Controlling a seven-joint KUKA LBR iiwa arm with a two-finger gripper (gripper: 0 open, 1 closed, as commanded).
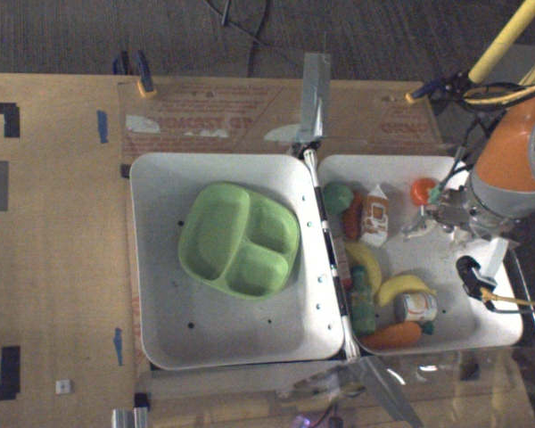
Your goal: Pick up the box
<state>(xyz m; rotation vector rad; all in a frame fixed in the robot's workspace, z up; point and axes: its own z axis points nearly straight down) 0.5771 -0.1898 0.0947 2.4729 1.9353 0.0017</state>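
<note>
The box (374,214) is a small white carton with an orange-brown front. It lies in the right bin (499,328) near its back left, between a dark red item (354,217) and the bare bin floor. My gripper (422,221) hangs low over the right bin, a short way to the right of the box and apart from it. Nothing shows held in it. The grey arm with its orange band (515,157) reaches in from the right.
The right bin also holds a green ball (338,196), a red tomato (423,190), two bananas (404,286), a can (416,308), a carrot (392,335) and a green bottle (363,300). A green divided plate (240,239) lies in the left bin (160,310).
</note>
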